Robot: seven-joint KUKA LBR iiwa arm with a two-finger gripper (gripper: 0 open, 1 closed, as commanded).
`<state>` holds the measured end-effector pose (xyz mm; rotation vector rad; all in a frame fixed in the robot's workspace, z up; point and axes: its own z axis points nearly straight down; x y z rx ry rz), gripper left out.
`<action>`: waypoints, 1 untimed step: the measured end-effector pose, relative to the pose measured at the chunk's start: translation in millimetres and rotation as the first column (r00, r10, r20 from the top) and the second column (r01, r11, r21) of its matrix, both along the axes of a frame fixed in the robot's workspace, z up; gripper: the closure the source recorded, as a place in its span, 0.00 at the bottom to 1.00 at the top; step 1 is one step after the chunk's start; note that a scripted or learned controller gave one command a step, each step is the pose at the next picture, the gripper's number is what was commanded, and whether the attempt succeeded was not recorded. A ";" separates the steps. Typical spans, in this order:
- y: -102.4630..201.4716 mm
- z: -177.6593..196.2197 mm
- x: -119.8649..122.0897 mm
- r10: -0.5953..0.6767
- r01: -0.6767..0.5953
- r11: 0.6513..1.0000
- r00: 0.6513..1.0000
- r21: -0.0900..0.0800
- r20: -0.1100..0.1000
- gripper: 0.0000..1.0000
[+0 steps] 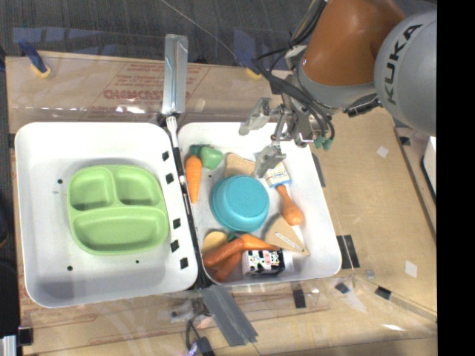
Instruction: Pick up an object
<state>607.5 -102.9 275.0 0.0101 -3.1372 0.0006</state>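
The arm is seen reaching in from the right, its orange band lit above the wrist, and the gripper is hung over the back part of the right bin. Whether anything is clasped there cannot be told; the metal linkage is too cluttered to be read.

Just under the gripper, a small white-and-blue carton is laid, touching the rim of a blue bowl that is set in the middle of the bin. Against the dividing wall a toy carrot is stood lengthwise, with a green toy vegetable just beside its top. A tan slice is tucked behind the bowl. To the bowl's right an orange drumstick-shaped toy is laid, and a tan wedge is rested near the front. At the front wall a second carrot and a black-and-white patterned box are packed close together.

In the left bin a green divided plate is set flat, well apart from everything else.
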 end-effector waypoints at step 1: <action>-39.6 -125.4 -89.1 -0.031 0.031 1.000 0.999 0.003 -0.010 0.00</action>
